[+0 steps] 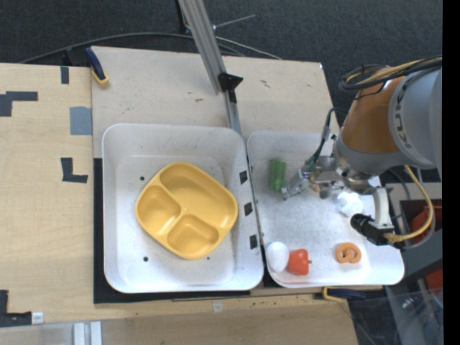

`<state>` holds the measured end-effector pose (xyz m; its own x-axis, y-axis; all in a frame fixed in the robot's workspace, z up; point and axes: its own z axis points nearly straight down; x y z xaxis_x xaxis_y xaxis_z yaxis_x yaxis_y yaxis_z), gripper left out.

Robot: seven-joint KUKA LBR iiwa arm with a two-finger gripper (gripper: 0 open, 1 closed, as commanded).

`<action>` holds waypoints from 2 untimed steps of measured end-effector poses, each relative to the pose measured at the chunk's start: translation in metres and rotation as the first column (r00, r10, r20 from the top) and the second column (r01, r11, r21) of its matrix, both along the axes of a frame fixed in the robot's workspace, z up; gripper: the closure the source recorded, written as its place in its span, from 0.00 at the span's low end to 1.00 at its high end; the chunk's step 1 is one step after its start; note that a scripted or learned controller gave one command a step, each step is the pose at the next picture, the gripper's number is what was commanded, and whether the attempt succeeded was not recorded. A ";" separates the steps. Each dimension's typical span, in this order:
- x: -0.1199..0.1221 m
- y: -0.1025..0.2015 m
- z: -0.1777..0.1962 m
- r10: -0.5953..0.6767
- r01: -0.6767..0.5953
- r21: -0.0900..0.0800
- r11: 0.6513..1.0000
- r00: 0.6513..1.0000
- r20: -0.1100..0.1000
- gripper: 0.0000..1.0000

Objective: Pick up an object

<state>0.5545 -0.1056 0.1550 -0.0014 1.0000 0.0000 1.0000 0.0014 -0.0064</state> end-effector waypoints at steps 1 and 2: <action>0.001 0.000 -0.044 0.000 0.000 0.000 1.000 1.000 -0.001 0.00; 0.001 0.000 -0.066 0.000 0.000 -0.002 1.000 1.000 0.006 0.00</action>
